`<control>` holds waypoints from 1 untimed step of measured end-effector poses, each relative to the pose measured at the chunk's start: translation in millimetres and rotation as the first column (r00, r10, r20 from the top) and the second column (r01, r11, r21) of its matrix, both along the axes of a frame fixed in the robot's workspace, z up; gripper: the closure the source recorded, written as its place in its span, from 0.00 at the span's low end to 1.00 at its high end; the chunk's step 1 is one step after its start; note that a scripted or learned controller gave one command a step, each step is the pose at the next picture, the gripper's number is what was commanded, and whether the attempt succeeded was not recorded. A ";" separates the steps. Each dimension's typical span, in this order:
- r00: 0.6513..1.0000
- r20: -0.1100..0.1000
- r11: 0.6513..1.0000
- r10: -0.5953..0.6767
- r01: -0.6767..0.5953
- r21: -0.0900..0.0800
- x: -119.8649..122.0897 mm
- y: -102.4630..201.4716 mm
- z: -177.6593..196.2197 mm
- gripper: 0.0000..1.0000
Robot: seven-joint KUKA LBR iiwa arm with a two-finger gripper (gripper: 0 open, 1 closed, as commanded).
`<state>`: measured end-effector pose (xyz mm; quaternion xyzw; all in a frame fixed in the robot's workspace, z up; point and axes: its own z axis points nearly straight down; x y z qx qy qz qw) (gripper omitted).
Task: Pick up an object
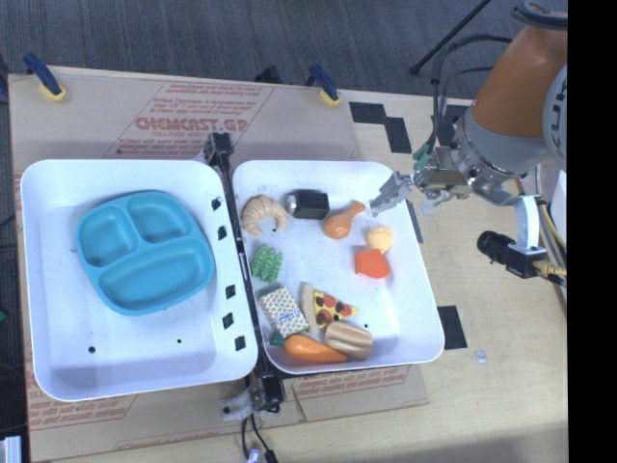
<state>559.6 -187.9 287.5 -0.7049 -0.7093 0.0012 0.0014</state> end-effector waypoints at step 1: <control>0.990 -0.002 0.990 0.138 -0.138 0.002 71.1 -9.4 -120.3 0.00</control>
